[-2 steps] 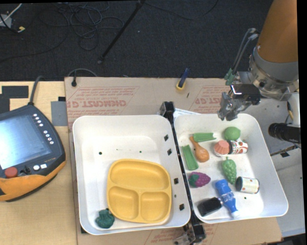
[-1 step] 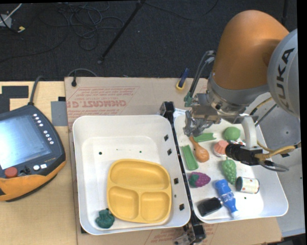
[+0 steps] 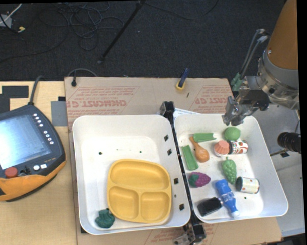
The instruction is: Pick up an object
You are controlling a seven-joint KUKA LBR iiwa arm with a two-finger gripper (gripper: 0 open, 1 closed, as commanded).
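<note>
Dark carpeted floor [image 3: 140,39] with loose cables behind; wooden table [image 3: 31,224] in front, cardboard sheet [image 3: 122,98] under two white bins.

Left bin [image 3: 89,147]: yellow divided tray [image 3: 139,190] lying flat toward the near side; dark green lump [image 3: 104,219] at the near left corner, just beside the tray.

Right bin [image 3: 265,161], far to near:
- green ball [image 3: 232,133] at the far right, touching a red-and-white can [image 3: 231,147] lying on its side
- light green flat piece [image 3: 204,137], orange spoon-shaped item [image 3: 200,151] just below it
- long green stick [image 3: 189,156] near the divider
- green bumpy item (grape-like) [image 3: 229,168], purple cluster [image 3: 199,179]
- small white cylinder with dark end [image 3: 246,184], on its side
- blue bottle-like piece [image 3: 226,194], touching a black flat item [image 3: 209,206] at the near edge

Pincer [image 3: 234,114] above the far right rim of the right bin, just beyond the green ball, nothing seen between its tips. Open or closed: cannot tell (tips too dark and small). Orange band of arm [image 3: 285,34] at upper right.

Grey teach pendant with screen [image 3: 23,146] resting on the table, left of the bins.
</note>
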